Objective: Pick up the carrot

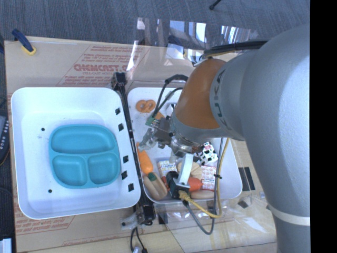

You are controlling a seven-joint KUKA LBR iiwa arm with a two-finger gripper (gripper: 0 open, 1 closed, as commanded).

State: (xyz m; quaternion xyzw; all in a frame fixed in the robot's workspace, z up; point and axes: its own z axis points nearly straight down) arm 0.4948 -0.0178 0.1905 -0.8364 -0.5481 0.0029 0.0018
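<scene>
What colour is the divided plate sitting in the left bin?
Light blue, seen plainly in the camera view: the divided plate lies in the white left bin.

Two white bins sit on the desk: the left bin (21,141) and the right bin (231,181). The left bin carries one blue divided tray (84,154) with three compartments. In the right bin there is one carrot (145,162) by its left wall, one pretzel (145,106) near its far left corner, one black-and-white spotted block (208,153), and one small printed packet (167,167). Near its front edge lie what may be two or three more items, too crowded under the arm (253,99) to count surely.
</scene>
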